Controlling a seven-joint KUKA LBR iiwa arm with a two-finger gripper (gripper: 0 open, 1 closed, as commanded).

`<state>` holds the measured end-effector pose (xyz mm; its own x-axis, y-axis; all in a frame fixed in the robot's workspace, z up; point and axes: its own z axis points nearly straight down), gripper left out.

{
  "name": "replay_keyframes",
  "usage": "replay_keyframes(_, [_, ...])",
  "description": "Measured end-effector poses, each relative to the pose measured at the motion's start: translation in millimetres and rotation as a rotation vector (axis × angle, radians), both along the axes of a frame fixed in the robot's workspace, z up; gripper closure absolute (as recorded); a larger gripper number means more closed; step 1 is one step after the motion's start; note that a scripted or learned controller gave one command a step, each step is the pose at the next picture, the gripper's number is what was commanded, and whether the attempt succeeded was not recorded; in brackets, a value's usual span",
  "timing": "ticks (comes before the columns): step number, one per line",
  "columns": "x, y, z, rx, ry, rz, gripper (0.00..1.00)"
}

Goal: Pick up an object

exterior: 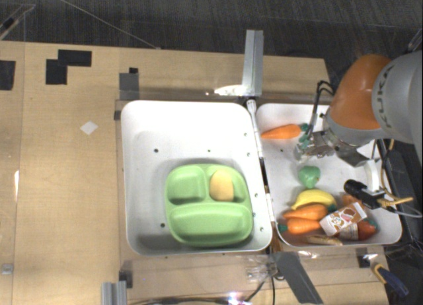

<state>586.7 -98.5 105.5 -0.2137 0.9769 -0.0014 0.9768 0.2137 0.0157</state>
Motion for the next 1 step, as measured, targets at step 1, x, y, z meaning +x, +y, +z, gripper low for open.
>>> replay_keyframes(1, [0.0, 0.0, 0.0, 0.0, 0.0, 0.0, 0.0])
